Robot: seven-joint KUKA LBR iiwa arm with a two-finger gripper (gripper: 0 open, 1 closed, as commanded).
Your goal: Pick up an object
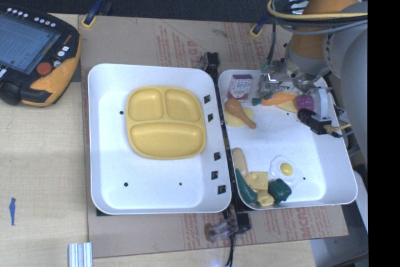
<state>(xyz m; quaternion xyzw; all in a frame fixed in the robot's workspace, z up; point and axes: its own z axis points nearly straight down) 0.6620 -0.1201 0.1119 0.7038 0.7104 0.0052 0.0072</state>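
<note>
Cardboard-topped bench (56,153); end effector (270,89) beside toy carrot (279,99)

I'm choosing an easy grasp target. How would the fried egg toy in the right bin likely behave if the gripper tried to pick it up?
The fried egg looks flat and thin, lying flush on the right bin floor, so fingers would probably struggle to get under its edge. It seems light, glossy plastic, so it may slide when pushed. It is unlikely to roll.
</note>
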